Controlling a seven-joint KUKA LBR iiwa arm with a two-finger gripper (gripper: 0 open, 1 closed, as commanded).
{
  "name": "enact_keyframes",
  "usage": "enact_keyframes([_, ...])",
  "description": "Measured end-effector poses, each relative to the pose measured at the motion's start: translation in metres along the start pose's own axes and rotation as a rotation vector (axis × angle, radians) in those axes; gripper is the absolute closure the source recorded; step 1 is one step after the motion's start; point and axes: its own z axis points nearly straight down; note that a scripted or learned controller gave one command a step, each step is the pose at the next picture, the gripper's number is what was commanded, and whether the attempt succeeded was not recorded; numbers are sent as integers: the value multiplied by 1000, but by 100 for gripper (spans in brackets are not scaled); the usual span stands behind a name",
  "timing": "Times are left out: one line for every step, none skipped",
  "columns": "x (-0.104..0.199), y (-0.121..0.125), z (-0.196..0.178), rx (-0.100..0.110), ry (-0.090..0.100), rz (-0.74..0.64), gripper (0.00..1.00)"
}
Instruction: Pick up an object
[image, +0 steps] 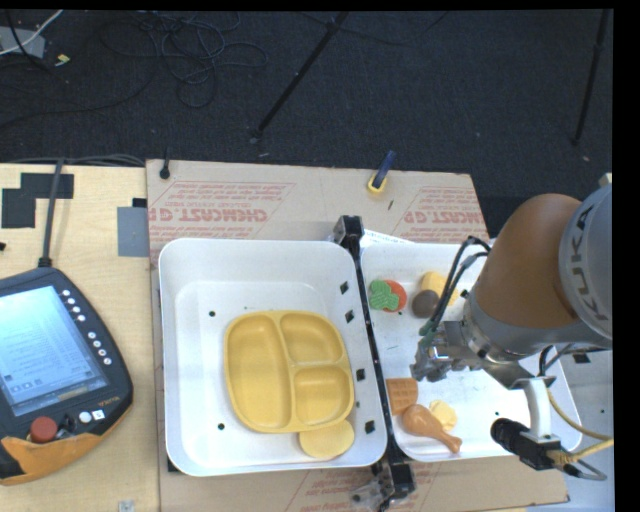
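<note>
We see the grey arm (545, 290), with its orange band, reaching over the right bin (400, 275). The left bin (190, 300) holds a yellow divided tray (288, 370) with three compartments, and a pale yellow disc (327, 439) lies touching the tray's near edge. The gripper (428, 362) hangs low above the right bin's floor; we cannot tell how it is set. Candidate objects lie in the right bin: a tan drumstick-shaped toy (432, 425) near the front wall, an orange block (401, 393) just beside it, a green-and-red piece (386, 295), a pale yellow cylinder (434, 284) and a small brown ball (426, 303) near the back. None is lifted.
</note>
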Motion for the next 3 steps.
enact_keyframes([114, 1, -109, -13, 7, -17, 100])
enact_keyframes([81, 21, -195, -14, 0, -5, 100])
enact_keyframes([91, -1, -260, -9, 2, -5, 100])
